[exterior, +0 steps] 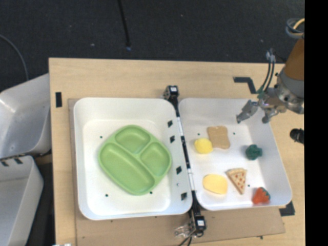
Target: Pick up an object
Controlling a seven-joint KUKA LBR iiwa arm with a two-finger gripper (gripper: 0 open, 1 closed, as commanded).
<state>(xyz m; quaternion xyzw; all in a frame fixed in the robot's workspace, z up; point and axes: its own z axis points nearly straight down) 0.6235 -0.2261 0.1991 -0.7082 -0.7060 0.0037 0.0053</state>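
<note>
- Tan and flat, the toast slice is the piece lying nearest to me: it rests on the floor of the right bin, in the upper middle of that bin, below and to the left of my end effector as the camera sees it.
- My end effector hovers over the bin's upper right part with its two fingers spread apart and nothing between them; it is released.
- Toast's long side runs roughly top to bottom in the camera view, with a slight tilt, so I judge a grip across its narrower width would suit it best.
- Just beside its left edge sits a small rounded yellow piece, close enough that a finger coming down on that side could bump it.
- To the right lies a dark green knobbly lump, which is also near me and stands well clear of its neighbours.
- Lower down are a smooth yellow oval, a wedge-shaped pizza slice with a pale crust, and a red strawberry in the near corner.
- All look like small moulded toy foods, light and rigid by my guess.
- Across the divide, the left bin carries a glossy green divided plate.
- Both bins rest on a pale wooden tabletop.
</note>
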